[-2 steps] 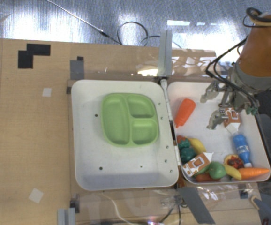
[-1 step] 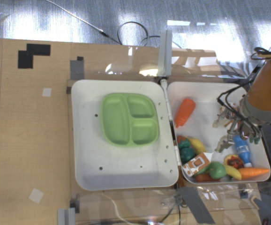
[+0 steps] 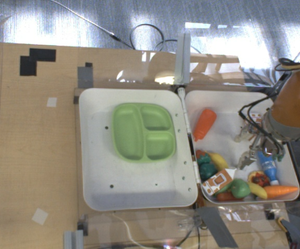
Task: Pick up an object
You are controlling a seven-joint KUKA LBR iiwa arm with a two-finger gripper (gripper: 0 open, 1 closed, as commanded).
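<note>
My gripper [image 3: 243, 149] hangs over the right bin [image 3: 228, 108], its two metal fingers [image 3: 241, 136] spread open with bare bin floor between them. A blue bottle [image 3: 269, 167] lies just right of the lower finger, partly under the wrist. An orange carrot-shaped toy [image 3: 204, 123] lies apart at the bin's upper left. Along the near edge sits a pile: a teal item [image 3: 206, 166], a yellow banana [image 3: 218, 161], a small printed box [image 3: 217, 181], a green pepper [image 3: 240, 188], a red fruit [image 3: 259, 179] and a long orange carrot [image 3: 281, 191].
The left bin [image 3: 95, 154] holds a green divided plate [image 3: 143, 132]. A grey divider post [image 3: 182, 61] stands between the bins at the back. Cables [image 3: 256, 110] trail from the wrist over the right bin's far side.
</note>
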